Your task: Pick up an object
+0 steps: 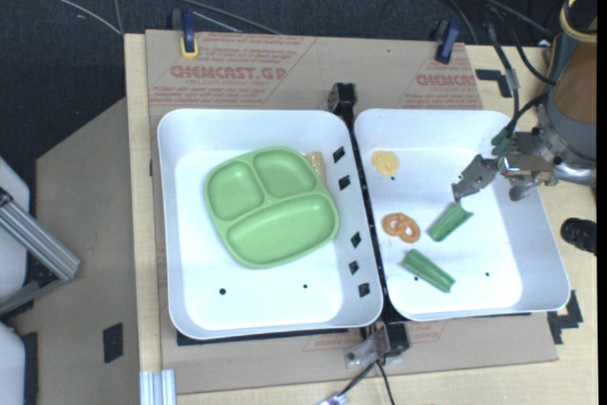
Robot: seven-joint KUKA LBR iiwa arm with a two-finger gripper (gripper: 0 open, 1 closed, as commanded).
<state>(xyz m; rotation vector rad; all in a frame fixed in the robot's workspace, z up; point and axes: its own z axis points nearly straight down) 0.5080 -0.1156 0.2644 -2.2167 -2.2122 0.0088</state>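
Note:
The right bin (531, 285) holds a small yellow piece (385, 164) at its back left, an orange pretzel (401, 227) near the divider, and two green sticks. One green stick (450, 223) lies in the middle of the bin, the other (427, 269) closer to the front. My gripper (471, 182) hangs over the right bin, just up and to the right of the middle green stick. Nothing shows between its fingers. The arm enters from the right edge.
The left bin (190, 289) holds a green divided plate (273, 205) with a small tan object (314, 165) at its back right corner. Black clips run along the divider (356, 204) between the bins. Cables cross the dark floor behind the bench.

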